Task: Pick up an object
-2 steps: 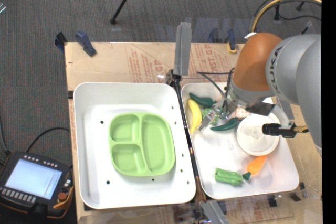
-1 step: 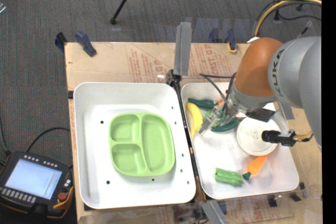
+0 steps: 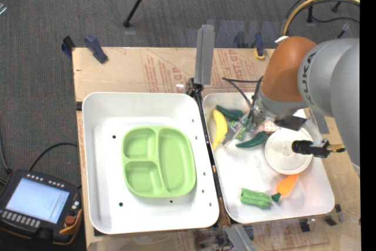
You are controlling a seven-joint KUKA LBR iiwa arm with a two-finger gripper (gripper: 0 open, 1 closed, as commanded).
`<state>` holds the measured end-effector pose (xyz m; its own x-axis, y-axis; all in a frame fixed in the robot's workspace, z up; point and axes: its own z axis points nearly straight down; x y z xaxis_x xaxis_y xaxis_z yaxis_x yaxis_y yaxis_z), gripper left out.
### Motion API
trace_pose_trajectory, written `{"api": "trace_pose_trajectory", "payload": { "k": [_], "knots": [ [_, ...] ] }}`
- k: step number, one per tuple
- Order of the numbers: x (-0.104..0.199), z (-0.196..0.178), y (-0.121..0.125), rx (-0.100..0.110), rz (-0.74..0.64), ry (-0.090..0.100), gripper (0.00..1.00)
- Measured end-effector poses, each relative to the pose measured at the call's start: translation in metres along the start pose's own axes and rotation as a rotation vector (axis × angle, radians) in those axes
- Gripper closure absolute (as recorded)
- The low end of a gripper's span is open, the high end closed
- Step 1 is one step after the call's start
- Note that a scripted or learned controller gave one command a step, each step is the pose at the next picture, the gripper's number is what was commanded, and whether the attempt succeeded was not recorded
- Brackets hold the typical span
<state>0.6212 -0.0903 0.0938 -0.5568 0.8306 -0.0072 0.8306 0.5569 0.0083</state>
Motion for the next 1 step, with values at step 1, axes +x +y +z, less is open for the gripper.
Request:
{"api": "trace_pose_trajectory", "payload": {
  "k": [1],
  "knots": [
    [-0.0069,0.0002,0.0110,0.002,0.031,0.001,0.00]
  ]
}}
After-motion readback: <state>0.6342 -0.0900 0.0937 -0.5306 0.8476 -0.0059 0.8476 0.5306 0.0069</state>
